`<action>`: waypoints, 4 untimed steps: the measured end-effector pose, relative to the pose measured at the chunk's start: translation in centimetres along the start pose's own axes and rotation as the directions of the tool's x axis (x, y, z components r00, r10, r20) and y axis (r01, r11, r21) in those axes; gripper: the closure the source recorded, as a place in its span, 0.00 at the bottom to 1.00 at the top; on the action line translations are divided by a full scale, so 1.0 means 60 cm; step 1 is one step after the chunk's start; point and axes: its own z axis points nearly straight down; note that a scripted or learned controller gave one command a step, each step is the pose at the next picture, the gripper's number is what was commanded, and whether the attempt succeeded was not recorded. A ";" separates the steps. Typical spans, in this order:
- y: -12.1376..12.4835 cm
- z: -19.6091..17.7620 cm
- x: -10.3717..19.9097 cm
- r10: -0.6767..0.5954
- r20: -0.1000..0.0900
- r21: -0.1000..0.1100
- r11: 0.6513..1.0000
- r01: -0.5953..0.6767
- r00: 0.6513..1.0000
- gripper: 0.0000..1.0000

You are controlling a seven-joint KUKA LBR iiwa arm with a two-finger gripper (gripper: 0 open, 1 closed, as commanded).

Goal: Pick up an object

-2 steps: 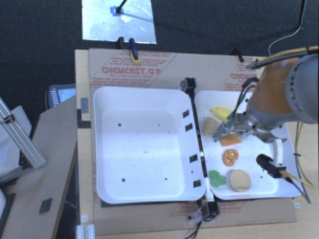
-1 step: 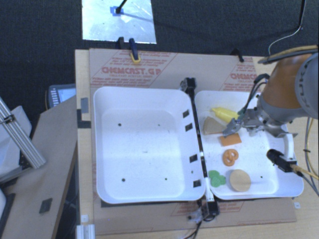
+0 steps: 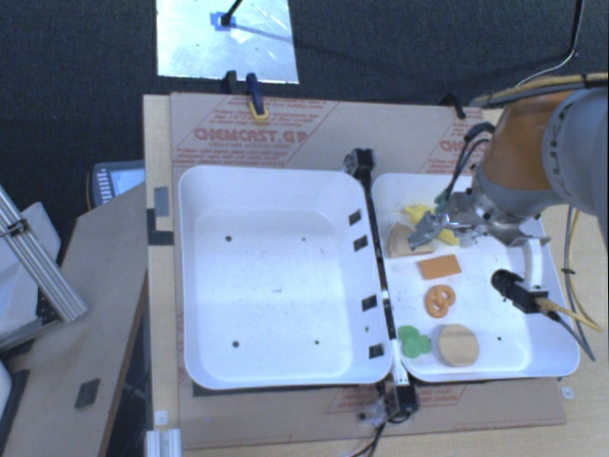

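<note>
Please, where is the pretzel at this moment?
The pretzel lies in the right bin, near its middle, just below the orange square piece and above the round tan disc.

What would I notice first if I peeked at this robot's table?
Probably the big grey arm with its orange band reaching in from the right, its gripper low over the right bin. Under and near it lie toy foods: a yellow piece, an orange square, a pretzel, a green piece and a tan round. The left bin sits beside it.
</note>
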 end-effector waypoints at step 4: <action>-0.066 -0.063 0.056 -0.002 0.000 -0.012 1.000 0.002 1.000 0.00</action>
